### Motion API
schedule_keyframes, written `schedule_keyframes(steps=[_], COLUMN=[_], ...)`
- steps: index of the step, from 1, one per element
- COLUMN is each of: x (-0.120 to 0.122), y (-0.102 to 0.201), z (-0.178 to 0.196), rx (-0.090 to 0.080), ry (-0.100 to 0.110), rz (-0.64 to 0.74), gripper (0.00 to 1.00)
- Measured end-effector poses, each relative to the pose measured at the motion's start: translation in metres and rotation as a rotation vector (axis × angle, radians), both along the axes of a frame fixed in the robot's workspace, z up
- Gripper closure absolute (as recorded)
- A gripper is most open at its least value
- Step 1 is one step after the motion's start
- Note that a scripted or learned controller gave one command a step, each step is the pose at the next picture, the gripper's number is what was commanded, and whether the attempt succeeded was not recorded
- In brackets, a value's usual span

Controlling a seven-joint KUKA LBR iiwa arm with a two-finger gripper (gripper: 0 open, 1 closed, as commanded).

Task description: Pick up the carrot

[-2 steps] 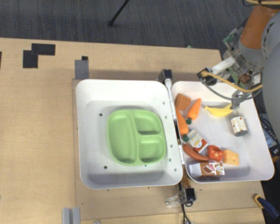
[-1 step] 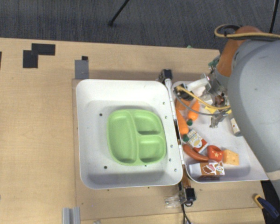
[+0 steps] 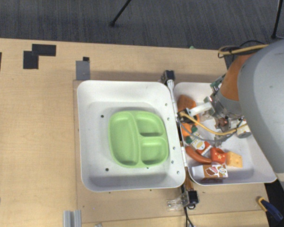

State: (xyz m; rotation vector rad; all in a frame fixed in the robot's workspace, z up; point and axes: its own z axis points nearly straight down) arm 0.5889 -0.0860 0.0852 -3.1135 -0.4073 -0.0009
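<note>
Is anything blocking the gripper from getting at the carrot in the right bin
Nothing solid stands between them that I can see. The gripper hangs over the right bin, and the carrot lies to its left by the divider, crowded by neighbouring toy food.

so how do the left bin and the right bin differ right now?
The shallow white left bin bears a single thing, a light green divided plate; the shallow white right bin holds a crowded pile of small toy foods, orange, red and yellow. The left bin has no arm over it; the grey arm with its orange band reaches over the right bin. Both are white, shallow and round-cornered, side by side.
</note>
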Motion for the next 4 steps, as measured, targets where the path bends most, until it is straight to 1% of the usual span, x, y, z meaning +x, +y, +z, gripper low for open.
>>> schedule_keyframes(steps=[4], x=[0.0], y=[0.0], z=[0.0], rx=[0.0], ry=[0.0], rz=[0.0], gripper=[0.0])
